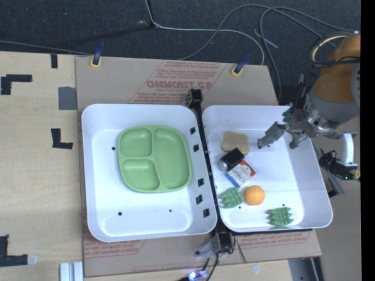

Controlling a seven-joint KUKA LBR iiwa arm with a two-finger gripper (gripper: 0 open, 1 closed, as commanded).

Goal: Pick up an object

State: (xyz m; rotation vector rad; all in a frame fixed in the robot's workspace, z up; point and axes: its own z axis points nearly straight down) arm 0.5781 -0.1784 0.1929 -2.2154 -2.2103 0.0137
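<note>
Your jaws [280, 134] hang spread apart with nothing between them, and the nearest thing, a tan sponge [235, 140], lies just left of them, slightly lower.

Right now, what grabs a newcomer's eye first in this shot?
The pale green three-compartment plastic plate lies alone in the left white bin. In the right white bin, a small round orange ball stands out among small clutter. The grey two-finger gripper is open over that bin's upper right, holding nothing.
</note>
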